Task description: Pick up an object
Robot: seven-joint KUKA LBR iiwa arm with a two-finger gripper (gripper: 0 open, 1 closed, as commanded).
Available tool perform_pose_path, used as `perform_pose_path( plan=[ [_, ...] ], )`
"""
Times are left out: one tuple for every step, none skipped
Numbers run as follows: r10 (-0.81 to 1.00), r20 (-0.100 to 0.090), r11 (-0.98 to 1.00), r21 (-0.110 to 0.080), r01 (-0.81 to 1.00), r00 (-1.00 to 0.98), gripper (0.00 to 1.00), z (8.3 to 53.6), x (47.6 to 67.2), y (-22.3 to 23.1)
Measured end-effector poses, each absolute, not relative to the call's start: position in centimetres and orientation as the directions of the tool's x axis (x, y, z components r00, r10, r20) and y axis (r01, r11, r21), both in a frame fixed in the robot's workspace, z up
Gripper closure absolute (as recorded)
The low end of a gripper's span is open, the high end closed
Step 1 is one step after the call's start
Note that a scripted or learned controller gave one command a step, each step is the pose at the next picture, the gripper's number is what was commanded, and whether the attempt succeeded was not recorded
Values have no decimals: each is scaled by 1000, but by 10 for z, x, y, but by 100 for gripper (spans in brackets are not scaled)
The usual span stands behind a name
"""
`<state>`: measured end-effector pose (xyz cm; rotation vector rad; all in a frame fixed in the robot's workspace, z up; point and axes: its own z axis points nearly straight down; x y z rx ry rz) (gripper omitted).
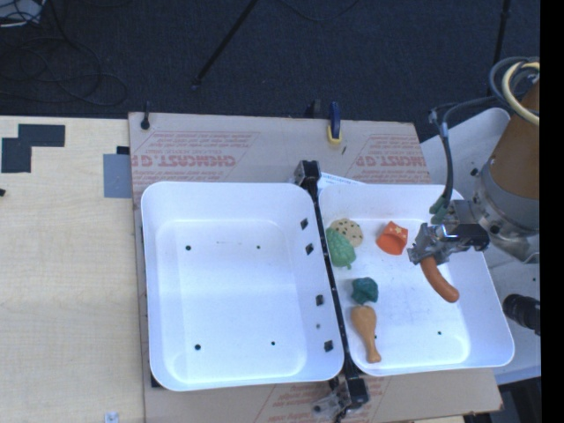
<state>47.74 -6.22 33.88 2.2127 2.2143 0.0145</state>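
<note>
We see two bins, the left bin (167,236) and right bin (480,342), in smooth, faintly glossy white plastic. Beneath them lies matt brown cardboard (220,152) with printed lettering. The bench (62,280) looks like pale, matt wood. The sausage (441,285) has a glossy, plastic-looking skin.

An orange sausage (440,284) lies slantwise in the right bin (493,351), near its right wall. Its upper end sits under the gripper (429,250).
</note>
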Motion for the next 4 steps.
perform_pose_path(
  plan=[
    [1000, 2, 5, -11, 1000, -5, 100, 260, 475, 2],
    [1000, 3, 9, 12, 1000, -9, 100, 407, 488, 67],
    [1000, 4, 7, 12, 1000, -7, 100, 538, 476, 111],
    [1000, -5, -1, -16, 1000, 1, 100, 381, 474, 101]
  ],
)
